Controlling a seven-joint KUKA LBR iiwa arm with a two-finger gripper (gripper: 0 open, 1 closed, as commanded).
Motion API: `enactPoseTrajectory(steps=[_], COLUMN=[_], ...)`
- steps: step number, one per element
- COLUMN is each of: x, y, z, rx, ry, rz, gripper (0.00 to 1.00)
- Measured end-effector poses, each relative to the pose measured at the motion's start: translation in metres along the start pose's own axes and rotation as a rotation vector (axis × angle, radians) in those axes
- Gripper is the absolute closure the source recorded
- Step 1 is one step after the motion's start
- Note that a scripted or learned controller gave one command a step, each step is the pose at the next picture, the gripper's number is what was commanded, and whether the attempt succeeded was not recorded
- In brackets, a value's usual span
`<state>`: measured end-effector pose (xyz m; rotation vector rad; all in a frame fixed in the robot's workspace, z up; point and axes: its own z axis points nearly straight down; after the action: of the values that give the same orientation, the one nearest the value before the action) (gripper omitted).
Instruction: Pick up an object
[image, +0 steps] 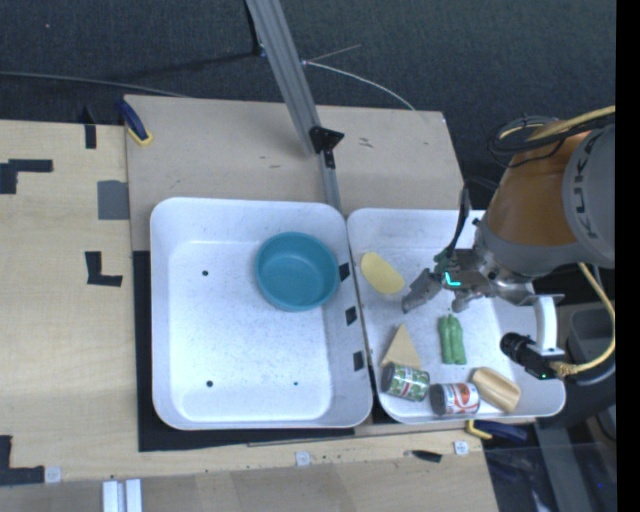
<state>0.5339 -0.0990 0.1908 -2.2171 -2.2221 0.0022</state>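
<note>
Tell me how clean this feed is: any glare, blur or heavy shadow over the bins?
Camera view: even, soft lighting, no strong glare on the white bins; overall slightly soft focus, so labels on the cans are unreadable; the gripper looks dark and smeared; the blue bowl casts only faint shadow.

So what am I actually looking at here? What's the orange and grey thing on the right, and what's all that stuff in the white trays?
The picture comes from one camera fixed above a bench, looking down at a slant. The orange and grey shape is a robot arm reaching in from the right; its gripper, a two-fingered hand, hangs over the right bin. Nothing shows between its fingers. In that bin lie a yellow oval piece, a tan wedge, a green stick-like item, a green can, a red and white can and a tan bread-like roll. The left bin holds a blue bowl. The job is to pick up an object.
</note>
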Motion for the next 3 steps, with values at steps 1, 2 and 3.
enactPoseTrajectory(steps=[1, 2, 3], x=[0.0, -0.004, -0.004], y=[0.0, 0.008, 0.008], z=[0.0, 0.058, 0.103], rx=[-0.001, 0.004, -0.002], ry=[0.0, -0.001, -0.003], rz=[0.0, 0.001, 0.001], gripper=[0.0, 0.0, 0.0])
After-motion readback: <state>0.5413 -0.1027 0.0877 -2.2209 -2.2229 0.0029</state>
